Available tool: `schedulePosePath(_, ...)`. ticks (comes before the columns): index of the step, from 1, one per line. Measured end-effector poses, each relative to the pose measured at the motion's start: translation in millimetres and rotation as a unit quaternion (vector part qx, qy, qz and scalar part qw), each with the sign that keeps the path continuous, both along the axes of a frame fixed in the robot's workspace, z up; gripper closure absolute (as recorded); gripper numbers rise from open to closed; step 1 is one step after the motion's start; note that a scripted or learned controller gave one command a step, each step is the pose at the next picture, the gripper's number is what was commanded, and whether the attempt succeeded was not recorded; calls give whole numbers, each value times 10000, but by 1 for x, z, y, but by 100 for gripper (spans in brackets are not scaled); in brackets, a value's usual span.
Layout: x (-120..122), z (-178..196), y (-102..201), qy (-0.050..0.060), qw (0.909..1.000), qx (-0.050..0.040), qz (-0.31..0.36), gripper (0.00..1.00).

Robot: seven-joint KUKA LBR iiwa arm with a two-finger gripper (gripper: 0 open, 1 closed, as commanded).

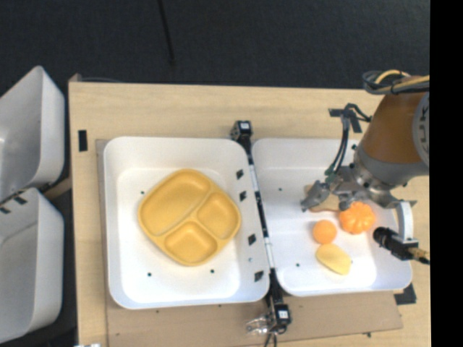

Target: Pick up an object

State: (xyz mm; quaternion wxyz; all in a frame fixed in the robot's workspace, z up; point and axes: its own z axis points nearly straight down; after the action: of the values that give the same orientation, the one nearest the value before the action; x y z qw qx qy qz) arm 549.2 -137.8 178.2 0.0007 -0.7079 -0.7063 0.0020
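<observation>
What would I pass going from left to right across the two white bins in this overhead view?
Yellow divided plate → divider between the bins → small orange ball → orange pumpkin-shaped toy

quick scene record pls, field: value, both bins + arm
left bin: holds a yellow divided plate with three compartments
right bin: holds an orange ball, an orange pumpkin-shaped toy and a pale yellow piece
arm: reaches in from the right, over the right bin
claw: low over the right bin, above and left of the orange ball; finger state unclear
held: nothing seen in the claw
toys: clustered in the right bin's lower right part
</observation>
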Motion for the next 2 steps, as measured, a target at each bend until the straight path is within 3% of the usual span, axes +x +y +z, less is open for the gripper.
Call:
schedulePosePath(1, 2, -53, -12, -1, 10000, -1, -3, 0)
schedulePosePath(2, 1, -79, -14, -11, 10000, -2, -12, 0)
